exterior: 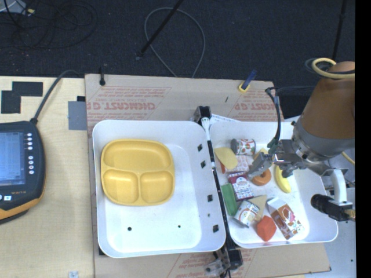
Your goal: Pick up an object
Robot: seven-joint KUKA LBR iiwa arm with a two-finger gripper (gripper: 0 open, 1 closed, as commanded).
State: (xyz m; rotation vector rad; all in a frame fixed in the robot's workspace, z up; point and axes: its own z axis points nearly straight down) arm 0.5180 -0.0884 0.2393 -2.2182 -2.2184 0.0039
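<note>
Looking down on the surface [58, 97], we are seeing the claw [262, 165] hanging low over the right bin [324, 230], among a crowd of toy foods. We are not managing to tell how far it is spread, nor whether anything is caught in it; the dark metal is blurring into the clutter beneath.

Any of these pieces could serve as the thing to pick up, and all are lying in that right bin. An orange round piece [262, 178] is sitting right under the claw, with a banana [283, 179] just beside it toward the arm. A small can [246, 146] is lying near the bin's far side, next to a yellow wedge [226, 157]. Nearer the front are a red tomato-like piece [266, 229], a red carton [287, 220] and a green stick [228, 200] along the divider. The yellow tray [138, 172] is resting alone in the left bin [151, 236].

We are judging crowding as the main risk: pieces are touching, so a closing claw could be pinching two at once or nudging its target aside. Round, smooth shapes could also be squirting out.
</note>
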